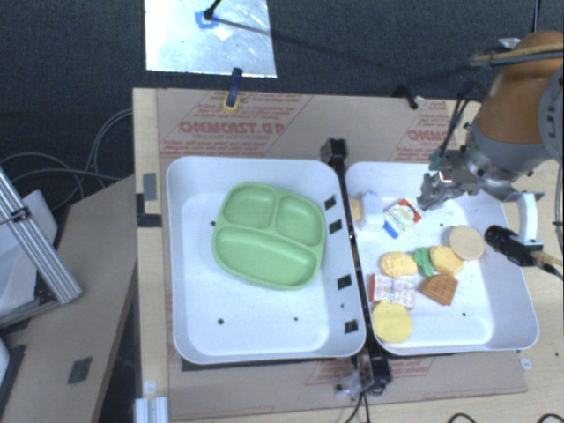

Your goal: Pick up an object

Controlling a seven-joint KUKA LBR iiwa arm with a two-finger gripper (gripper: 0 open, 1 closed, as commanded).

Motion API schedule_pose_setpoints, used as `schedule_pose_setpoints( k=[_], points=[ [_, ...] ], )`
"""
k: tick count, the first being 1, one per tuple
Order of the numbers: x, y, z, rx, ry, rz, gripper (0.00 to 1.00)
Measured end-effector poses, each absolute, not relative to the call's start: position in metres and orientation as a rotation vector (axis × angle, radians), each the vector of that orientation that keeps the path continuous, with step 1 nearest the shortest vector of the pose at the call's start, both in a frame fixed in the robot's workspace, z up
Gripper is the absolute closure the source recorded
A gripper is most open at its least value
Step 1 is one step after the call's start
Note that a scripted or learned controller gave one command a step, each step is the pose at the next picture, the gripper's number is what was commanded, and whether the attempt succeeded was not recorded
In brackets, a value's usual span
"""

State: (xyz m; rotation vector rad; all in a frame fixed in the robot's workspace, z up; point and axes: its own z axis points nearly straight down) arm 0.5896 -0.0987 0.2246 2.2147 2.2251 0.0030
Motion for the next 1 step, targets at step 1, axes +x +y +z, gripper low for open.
schedule_pose_setpoints(
  k=[1],
  points=[
    [0.5868,-0.0400,0.2306,2.210,2.232,0.004,1.00]
  ],
)
